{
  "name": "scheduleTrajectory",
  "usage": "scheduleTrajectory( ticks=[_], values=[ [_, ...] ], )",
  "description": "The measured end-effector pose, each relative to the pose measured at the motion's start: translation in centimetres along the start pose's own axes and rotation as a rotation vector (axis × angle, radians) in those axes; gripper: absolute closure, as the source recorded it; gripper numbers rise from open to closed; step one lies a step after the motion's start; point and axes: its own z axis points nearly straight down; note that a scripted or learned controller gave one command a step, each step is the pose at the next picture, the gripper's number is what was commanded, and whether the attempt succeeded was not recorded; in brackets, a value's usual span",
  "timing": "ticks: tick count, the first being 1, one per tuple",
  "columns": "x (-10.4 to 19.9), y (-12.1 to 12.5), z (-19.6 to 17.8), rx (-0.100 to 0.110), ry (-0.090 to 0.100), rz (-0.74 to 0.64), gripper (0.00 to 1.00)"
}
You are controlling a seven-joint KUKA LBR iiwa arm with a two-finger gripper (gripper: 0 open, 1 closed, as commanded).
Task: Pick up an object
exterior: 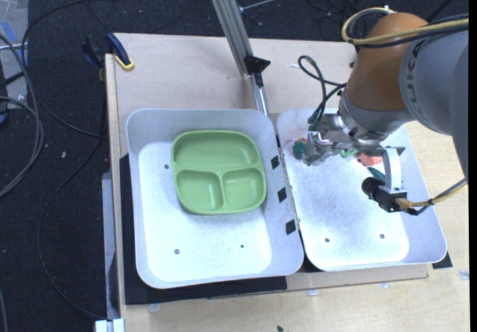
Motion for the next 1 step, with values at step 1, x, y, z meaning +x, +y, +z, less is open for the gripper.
scheduleTrajectory(
  ticks=[1],
  values=[
    [6.11,2.03,-0.19,0.000,0.000,-0.001,1.00]
  ],
)
